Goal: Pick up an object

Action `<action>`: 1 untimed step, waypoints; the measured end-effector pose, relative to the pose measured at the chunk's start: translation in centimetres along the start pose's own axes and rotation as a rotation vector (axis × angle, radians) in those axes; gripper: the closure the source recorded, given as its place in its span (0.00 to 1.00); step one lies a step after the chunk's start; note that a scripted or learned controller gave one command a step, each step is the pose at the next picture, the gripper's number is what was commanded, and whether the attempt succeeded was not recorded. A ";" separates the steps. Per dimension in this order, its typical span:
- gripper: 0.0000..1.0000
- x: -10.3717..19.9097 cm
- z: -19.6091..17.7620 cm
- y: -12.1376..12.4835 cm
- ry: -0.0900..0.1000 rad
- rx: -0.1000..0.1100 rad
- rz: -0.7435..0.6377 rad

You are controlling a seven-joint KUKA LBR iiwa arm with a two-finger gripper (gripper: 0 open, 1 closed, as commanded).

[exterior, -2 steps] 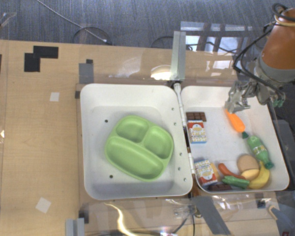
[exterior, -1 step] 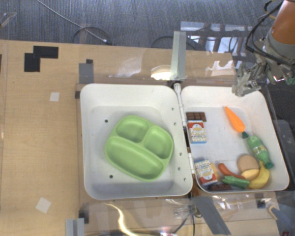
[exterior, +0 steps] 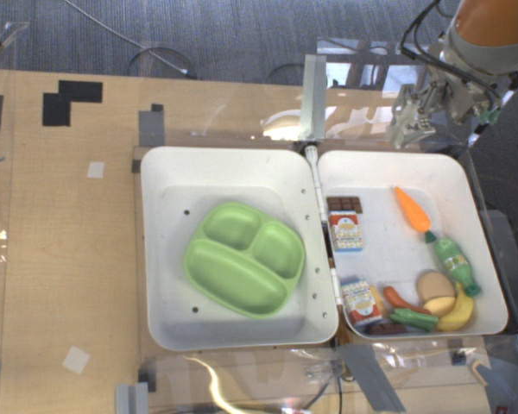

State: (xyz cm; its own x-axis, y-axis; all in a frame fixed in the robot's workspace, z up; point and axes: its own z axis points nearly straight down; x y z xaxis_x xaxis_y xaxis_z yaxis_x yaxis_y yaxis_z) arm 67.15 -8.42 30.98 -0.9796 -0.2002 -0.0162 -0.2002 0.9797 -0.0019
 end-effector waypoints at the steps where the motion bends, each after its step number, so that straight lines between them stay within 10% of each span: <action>1: 1.00 0.8 2.0 7.3 0.007 -0.003 0.162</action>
State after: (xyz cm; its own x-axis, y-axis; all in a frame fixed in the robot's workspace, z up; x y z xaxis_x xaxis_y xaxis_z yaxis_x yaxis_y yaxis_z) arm 64.93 -1.40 28.94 -0.9992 -0.0395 -0.0092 -0.0395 0.9992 0.0027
